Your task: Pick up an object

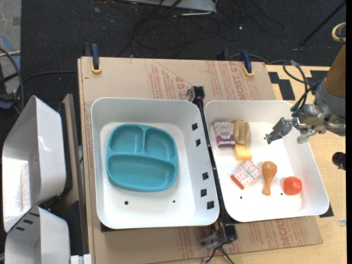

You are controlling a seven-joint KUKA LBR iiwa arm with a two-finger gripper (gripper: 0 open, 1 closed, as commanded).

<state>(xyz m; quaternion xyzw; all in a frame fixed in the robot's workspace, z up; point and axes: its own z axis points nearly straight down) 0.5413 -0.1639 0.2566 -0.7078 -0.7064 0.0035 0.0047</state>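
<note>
The right bin [308, 164] holds several small items. A maroon and white box [223, 133] lies beside a tan bread roll [241, 131], with a yellow block [243, 152] just below them. Further front are a red and white packet [246, 174], a toy drumstick [268, 176] and a red ball-like fruit [292, 185]. My gripper [290, 133] hangs over the bin's upper right part, to the right of the roll and apart from every item. It is open, with nothing between its fingers.
The left bin [110, 202] carries a teal divided plate [142, 157]. A black divider strip [204, 147] runs between the bins. Two clamps [96, 59] [247, 64] grip the cardboard at the back. Spare white bins [30, 158] stand off the bench's left.
</note>
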